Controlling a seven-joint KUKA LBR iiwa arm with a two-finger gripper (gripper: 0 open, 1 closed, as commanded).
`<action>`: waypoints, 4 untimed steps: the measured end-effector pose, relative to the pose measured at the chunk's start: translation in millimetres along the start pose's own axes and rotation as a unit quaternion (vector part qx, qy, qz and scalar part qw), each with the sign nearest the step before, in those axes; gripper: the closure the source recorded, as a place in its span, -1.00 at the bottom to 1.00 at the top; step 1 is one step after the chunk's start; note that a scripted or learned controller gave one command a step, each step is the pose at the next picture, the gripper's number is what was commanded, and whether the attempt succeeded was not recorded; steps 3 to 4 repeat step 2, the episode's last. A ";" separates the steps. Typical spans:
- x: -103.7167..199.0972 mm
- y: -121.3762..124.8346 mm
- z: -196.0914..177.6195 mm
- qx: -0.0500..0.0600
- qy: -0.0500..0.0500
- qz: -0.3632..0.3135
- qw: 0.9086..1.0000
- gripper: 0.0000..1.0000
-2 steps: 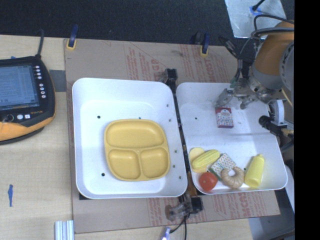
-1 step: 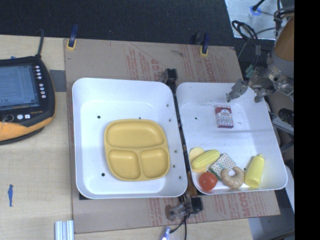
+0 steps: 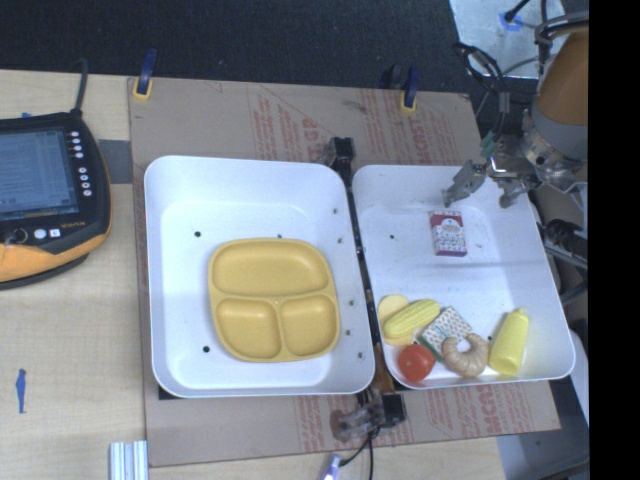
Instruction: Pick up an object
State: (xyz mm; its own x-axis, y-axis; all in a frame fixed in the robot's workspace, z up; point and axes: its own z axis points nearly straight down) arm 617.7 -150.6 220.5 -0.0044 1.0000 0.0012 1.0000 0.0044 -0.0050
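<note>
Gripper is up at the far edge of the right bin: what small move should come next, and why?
Probably ease the open gripper toward the small red carton and lower over it. The carton lies alone in the right bin, nearest the fingers, while the other toys crowd that bin's near corner.

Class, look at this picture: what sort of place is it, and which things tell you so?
Probably a robotics lab test bench: a robot arm's end effector hangs over two white bins, toy food fills one corner, and a control pendant lies beside them.

Rt bin (image 3: 520,258) mid bare round red box (image 3: 448,234); toys (image 3: 450,340) crowd near edge.
</note>
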 end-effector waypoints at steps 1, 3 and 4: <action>-14.3 -3.0 109.2 0.001 -0.001 0.000 1.000 -1.00; -15.0 -13.2 104.3 0.000 -0.001 -0.001 1.000 -1.00; -15.0 -13.2 104.3 0.000 -0.001 -0.001 1.000 -1.00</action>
